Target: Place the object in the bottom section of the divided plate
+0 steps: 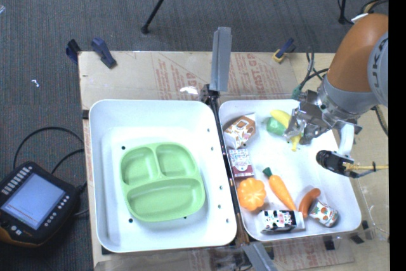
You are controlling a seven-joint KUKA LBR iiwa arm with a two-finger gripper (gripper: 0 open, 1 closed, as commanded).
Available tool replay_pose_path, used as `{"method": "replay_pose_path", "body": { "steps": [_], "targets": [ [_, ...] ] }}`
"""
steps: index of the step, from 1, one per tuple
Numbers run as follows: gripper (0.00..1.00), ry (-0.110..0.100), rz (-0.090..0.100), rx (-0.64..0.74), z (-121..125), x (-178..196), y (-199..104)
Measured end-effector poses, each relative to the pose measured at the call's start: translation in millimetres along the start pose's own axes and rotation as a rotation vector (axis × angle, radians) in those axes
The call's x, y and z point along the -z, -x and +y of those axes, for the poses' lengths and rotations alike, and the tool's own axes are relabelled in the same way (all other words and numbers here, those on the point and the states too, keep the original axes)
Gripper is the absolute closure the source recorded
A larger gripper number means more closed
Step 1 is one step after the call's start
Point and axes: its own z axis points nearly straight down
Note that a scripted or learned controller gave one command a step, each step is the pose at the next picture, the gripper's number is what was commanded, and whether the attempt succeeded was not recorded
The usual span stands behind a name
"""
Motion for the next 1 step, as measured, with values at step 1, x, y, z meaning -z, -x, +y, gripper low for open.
{"method": "replay_pose_path", "body": {
  "steps": [1],
  "targets": [
    [1.0,-0.002,0.0,-0.1,-33.5,-33.8,-50.8]
  ]
}}
